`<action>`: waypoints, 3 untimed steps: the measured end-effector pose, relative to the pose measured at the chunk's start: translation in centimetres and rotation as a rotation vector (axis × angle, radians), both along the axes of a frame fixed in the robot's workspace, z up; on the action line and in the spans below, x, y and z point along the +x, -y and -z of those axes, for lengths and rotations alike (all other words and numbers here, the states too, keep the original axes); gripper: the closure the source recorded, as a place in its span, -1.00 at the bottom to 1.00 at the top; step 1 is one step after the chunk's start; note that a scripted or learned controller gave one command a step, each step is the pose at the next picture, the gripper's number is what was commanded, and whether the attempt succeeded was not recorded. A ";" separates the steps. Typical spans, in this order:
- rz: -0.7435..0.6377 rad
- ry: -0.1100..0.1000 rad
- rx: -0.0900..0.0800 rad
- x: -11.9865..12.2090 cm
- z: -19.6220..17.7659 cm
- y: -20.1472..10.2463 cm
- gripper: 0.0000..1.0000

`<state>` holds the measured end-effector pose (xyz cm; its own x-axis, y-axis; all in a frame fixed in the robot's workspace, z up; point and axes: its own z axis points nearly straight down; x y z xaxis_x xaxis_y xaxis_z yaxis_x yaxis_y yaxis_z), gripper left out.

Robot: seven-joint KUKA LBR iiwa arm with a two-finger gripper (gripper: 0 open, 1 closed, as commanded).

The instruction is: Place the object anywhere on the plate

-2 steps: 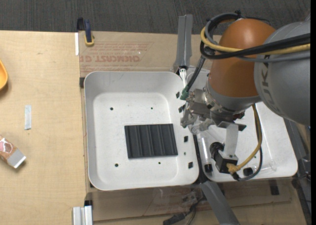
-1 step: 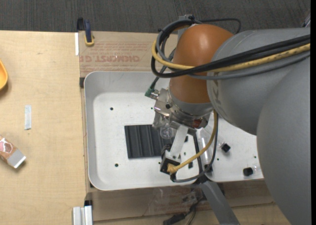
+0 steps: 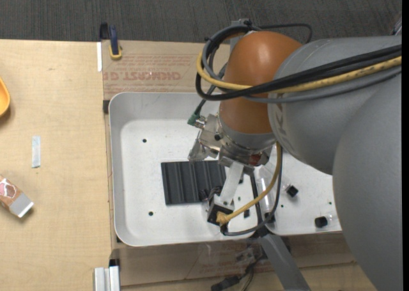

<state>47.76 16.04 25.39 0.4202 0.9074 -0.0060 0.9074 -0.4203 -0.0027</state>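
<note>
Black plate (image 3: 185, 182) lay in the bin (image 3: 135, 155) just beside the gripper (image 3: 214, 149), whose grip I could not tell; placing seemed near, needing a descent over the plate.

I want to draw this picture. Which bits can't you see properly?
Camera view:
black ribbed plate: right end hidden under the arm.
orange thing: cut off by the left edge.
white bin: right side covered by the arm.
two small black bits: too small to name.
</note>
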 end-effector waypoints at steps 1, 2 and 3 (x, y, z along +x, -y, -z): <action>-0.001 -0.005 -0.004 0.0 -0.7 0.1 1.00; -0.106 0.002 0.001 0.0 -4.0 0.1 1.00; -0.092 0.000 0.000 1.8 -2.2 -6.8 1.00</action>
